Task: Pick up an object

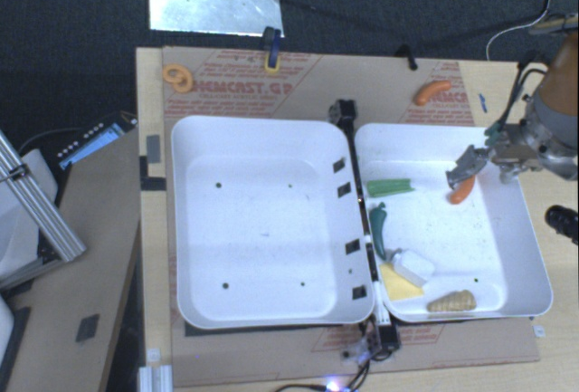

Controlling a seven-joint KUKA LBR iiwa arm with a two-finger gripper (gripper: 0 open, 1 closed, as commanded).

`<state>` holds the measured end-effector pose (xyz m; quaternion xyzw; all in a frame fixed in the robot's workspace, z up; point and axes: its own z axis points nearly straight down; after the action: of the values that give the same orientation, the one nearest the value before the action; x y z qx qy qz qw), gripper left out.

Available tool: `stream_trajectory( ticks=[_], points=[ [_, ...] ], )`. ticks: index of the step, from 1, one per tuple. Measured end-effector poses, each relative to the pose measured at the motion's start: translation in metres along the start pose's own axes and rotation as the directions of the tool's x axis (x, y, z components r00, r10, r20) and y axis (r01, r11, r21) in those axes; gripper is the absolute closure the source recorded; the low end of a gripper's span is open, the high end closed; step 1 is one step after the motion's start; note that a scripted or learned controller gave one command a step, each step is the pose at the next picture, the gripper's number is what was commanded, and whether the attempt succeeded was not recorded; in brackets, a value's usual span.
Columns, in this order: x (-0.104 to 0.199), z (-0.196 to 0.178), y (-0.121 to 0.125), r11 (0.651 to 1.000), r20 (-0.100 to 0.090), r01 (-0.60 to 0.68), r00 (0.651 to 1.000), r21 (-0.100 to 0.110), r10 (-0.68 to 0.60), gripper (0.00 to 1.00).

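Observation:
My gripper (464, 173) hangs over the far right part of the right bin (520, 245), reaching in from the right. A small orange-red piece (462, 191) sits right at its tip, partly covered by it. I cannot tell whether it is held or lies on the bin floor. Further left in the same bin are a flat green strip (389, 187) and a dark green curved piece (377, 228). Near the front lie a yellow wedge (396, 282), a white block (414, 268) and a tan ridged cone (452, 301).
The left bin (181, 200) adjoins the right one along a black-clipped divider (355, 200). On the board behind the bins lie an orange sausage shape (432, 92), an orange ring (178, 78) and a yellow-blue clamp (270, 50).

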<state>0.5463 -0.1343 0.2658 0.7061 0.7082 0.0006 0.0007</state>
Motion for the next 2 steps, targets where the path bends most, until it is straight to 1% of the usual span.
stream_trajectory(
  ticks=[1,2],
  points=[
    [0.0,-0.011,0.001,1.0,0.0,0.003,1.0,-0.003,-0.003,1.0],
    [0.03,-0.156,0.035,1.0,0.003,0.006,1.0,-0.018,-0.006,1.0]
  ],
)
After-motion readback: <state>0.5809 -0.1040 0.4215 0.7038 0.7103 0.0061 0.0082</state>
